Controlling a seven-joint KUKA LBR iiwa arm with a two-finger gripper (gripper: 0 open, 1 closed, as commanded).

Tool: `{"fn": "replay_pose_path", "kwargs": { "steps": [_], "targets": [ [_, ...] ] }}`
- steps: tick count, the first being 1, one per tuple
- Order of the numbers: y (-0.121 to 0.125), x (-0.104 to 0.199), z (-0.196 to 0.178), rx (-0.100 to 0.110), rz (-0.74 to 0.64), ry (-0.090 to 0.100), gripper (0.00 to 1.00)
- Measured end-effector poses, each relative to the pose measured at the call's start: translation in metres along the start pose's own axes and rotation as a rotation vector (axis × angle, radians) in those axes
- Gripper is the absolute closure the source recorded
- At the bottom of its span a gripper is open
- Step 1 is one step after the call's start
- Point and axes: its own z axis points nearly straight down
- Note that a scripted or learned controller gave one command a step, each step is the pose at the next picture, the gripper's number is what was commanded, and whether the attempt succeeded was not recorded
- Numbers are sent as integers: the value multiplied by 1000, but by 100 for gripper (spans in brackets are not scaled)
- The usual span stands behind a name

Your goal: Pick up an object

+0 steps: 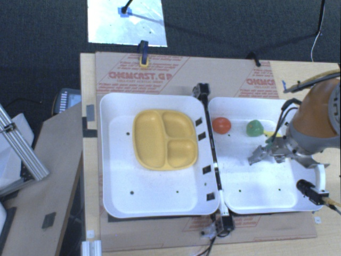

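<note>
Jaws [259, 156] hang low in the right bin [256, 196]; we cannot tell their opening. Green ball [254, 127] and red ball [221, 125] lie just beyond them.

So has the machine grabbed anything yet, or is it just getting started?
Nothing looks picked up yet. The red ball and green ball both rest on the floor of the right bin, and the yellow divided plate lies in the left bin. In hand: the tool is low inside the right bin, just below the green ball. Left to do: close on an object and lift it.
</note>
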Motion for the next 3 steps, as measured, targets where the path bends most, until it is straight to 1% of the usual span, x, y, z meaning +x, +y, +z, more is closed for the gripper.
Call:
{"fn": "replay_pose_path", "kwargs": {
  "steps": [1,2,3],
  "targets": [
    [2,-1,-13,-6,0,-2,100],
    [0,3,-76,-11,-4,-3,100],
    [4,-4,-138,-11,-3,-4,100]
  ]
}}
